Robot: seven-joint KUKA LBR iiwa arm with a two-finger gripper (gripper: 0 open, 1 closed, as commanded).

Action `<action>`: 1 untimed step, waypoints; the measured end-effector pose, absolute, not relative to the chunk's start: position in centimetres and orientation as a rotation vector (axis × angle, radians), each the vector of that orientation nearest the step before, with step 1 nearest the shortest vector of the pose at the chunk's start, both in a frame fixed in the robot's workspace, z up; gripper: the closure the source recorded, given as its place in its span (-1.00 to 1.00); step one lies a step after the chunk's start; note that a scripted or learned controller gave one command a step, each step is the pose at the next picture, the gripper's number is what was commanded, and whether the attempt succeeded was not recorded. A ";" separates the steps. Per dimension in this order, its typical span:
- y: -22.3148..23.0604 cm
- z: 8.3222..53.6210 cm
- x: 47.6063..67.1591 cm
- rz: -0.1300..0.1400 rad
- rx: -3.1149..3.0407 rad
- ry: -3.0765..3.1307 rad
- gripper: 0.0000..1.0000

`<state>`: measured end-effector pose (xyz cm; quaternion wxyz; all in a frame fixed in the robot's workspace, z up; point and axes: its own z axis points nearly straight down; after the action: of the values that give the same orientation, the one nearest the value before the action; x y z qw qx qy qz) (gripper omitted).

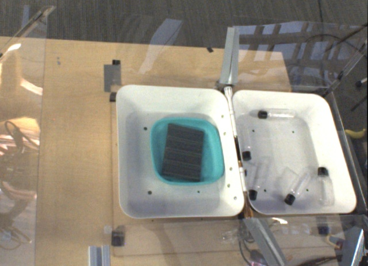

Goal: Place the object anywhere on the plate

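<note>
On wooden desk (69,144), two white bins side by side, touching along inner rims. In left bin (129,144), teal plate (214,155) near middle. Flat on plate, dark grey ribbed block (184,151), slightly tilted, wholly within the rim. In right bin (339,144), several clear vials with black caps: one (276,114) lying near far wall, one (296,189) slanted near front, another (323,180) just beside it at right, smaller black caps (246,155) along left wall. Cannot tell whether jaws wide or narrow.
</note>
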<state>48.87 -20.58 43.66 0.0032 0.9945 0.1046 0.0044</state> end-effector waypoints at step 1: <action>-20.6 43.7 48.9 0.013 3.118 0.328 -1.00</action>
<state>48.87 -20.58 43.65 0.0032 0.9945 0.1047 0.0043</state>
